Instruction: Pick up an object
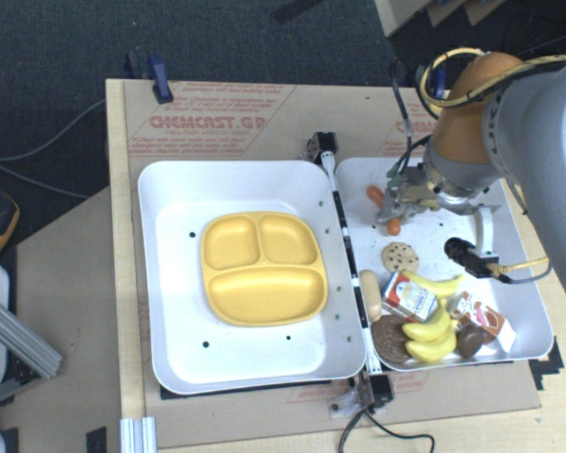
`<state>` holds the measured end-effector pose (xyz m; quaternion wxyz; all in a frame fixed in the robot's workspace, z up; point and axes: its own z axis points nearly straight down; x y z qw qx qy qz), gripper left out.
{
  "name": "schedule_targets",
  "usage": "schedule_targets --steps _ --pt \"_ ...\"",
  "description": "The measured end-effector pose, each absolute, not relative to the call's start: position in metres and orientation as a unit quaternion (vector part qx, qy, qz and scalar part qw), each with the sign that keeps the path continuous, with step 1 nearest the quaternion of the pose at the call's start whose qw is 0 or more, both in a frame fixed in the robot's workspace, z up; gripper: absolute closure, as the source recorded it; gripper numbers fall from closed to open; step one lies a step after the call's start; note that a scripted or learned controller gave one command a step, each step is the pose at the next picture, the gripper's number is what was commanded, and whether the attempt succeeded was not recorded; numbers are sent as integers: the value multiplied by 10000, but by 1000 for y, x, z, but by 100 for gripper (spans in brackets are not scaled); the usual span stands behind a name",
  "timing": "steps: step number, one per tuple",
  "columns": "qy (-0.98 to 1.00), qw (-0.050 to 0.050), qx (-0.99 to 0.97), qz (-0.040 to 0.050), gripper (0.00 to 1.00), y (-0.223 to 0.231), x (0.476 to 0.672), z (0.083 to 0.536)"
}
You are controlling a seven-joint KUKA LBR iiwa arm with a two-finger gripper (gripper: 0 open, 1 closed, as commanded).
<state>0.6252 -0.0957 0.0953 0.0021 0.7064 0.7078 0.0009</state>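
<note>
Gripper [403, 199] low in right bin [538, 300], just beside orange carrot pieces [375, 194]; jaw state can't tell. Nothing lifted yet; grasp + lift remain.

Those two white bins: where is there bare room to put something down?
The left white bin has bare floor all around the yellow divided plate. The right white bin is crowded at its near end with bananas, a cookie and packets; the gripper fills its far end.
</note>
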Motion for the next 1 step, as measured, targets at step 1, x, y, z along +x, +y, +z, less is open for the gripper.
schedule_targets --steps 1 --pt "7095 29 7047 45 100 -34 598 191"
